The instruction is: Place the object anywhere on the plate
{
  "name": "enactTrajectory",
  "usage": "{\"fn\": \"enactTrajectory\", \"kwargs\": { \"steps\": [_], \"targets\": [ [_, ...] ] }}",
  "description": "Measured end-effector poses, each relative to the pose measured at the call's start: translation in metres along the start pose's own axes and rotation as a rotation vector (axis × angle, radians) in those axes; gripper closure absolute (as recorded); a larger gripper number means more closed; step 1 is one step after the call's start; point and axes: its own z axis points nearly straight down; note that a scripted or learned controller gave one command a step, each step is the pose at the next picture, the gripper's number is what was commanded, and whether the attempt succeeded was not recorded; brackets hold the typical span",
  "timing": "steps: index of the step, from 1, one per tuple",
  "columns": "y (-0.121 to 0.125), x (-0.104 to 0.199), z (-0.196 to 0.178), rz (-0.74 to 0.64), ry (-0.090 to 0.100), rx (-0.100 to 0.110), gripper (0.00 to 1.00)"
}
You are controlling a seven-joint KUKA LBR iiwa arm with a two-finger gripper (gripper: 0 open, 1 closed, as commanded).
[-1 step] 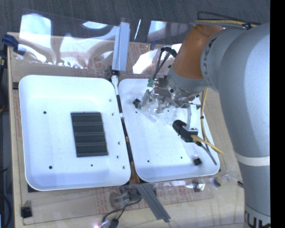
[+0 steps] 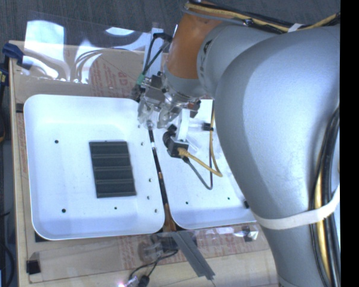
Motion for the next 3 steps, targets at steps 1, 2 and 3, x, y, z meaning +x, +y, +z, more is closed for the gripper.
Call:
{"fn": "enactTrajectory", "kwargs": {
  "steps": [1,2,3],
  "targets": [
    [-0.008,0.095,0.0,0.392,0.001,-0.001,1.0],
    [-0.054,0.097,0.092,0.886,-0.001,0.0,1.0],
    [-0.024,0.069,-0.001,0.525,0.002,0.0,1.0]
  ]
}}
